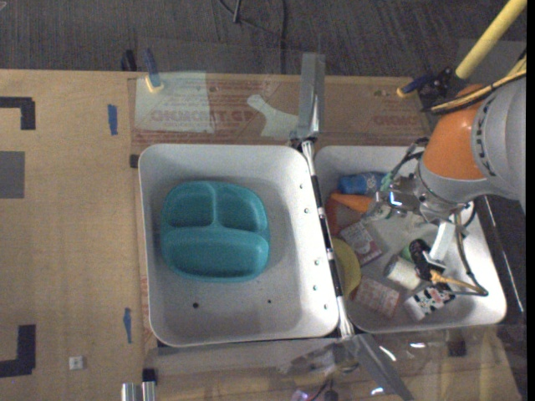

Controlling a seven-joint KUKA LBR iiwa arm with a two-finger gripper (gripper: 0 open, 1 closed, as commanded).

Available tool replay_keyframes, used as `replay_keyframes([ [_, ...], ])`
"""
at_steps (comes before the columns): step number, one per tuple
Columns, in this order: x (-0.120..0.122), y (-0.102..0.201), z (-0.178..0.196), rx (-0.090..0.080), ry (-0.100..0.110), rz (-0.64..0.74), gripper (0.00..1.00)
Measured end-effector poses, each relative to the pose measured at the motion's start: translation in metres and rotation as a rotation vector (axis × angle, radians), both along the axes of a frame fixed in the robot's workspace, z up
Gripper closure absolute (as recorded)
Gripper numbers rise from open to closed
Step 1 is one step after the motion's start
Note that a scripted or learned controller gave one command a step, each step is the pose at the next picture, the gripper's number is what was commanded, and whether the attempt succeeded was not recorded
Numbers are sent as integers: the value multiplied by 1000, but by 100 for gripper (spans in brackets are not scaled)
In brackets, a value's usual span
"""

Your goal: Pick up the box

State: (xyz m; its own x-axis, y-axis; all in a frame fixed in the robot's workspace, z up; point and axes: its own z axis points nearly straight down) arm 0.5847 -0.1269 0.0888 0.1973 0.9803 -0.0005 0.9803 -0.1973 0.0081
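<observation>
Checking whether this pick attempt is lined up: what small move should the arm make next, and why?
Probably lower the gripper slightly toward the small box lying just below-left of it in the right bin; nothing is visibly held, and clutter crowds the box.

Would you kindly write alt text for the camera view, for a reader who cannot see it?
A grey arm with an orange band reaches from the right over the right white bin, which holds a jumble of small items. The left white bin holds a teal divided tray.

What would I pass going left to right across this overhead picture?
Blue tape strip → teal divided tray in the left white bin → yellow banana → small box → orange-banded arm.
</observation>
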Motion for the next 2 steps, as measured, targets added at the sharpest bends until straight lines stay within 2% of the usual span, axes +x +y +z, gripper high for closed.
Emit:
replay_keyframes([
  [1, 37, -43, 5, 3, 8, -597, 0],
  [2, 62, -35, -2, -11, 49, -807, 0],
])
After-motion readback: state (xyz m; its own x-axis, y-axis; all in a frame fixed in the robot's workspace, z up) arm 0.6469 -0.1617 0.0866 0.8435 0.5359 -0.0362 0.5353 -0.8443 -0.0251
